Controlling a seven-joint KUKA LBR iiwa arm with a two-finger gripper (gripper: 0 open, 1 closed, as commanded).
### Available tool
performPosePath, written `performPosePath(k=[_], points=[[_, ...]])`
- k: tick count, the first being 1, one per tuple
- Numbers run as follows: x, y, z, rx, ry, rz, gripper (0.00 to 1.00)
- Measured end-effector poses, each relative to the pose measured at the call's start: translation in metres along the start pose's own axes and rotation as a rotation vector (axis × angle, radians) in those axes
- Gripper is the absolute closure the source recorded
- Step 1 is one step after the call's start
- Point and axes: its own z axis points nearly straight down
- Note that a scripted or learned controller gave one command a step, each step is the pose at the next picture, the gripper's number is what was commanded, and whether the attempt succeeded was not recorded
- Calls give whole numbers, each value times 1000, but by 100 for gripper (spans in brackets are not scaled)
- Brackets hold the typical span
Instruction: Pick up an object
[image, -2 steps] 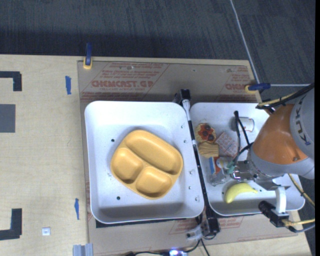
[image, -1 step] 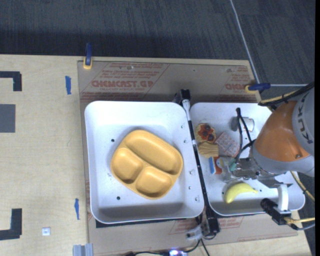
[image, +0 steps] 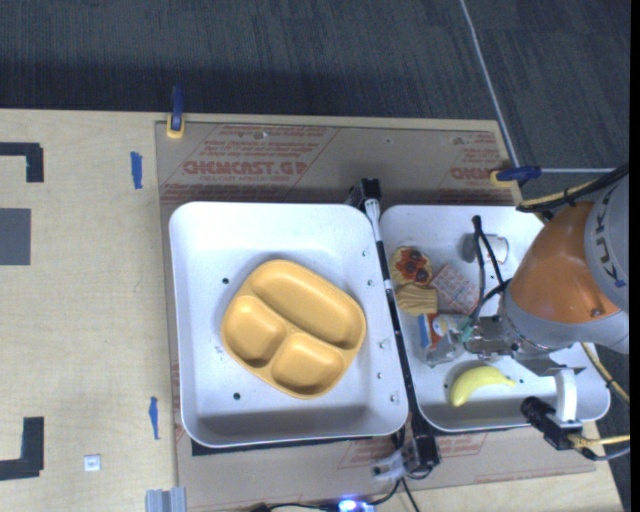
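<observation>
My gripper (image: 470, 338) is low inside the right bin (image: 450, 213), under the arm's orange band (image: 565, 275). It hangs just above a yellow banana (image: 480, 383) that lies near the bin's front wall. A small blue and red item (image: 430, 335) sits immediately to the gripper's left. Further back along the bin's left side are a tan block (image: 417, 299), a red and orange toy (image: 411, 265) and a patterned packet (image: 455, 290). I see nothing lifted off the bin floor.
The left bin (image: 190, 300) holds a large yellow three-compartment dish (image: 290, 325). Black cables (image: 485, 260) hang from the arm over the back of the right bin. A black and white fitting (image: 555, 412) juts out at the right bin's front right corner.
</observation>
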Motion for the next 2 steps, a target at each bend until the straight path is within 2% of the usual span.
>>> performPosePath(k=[1,2], points=[[3,-2,11,7,2,1,0],[3,0,0,0,0,1,100]])
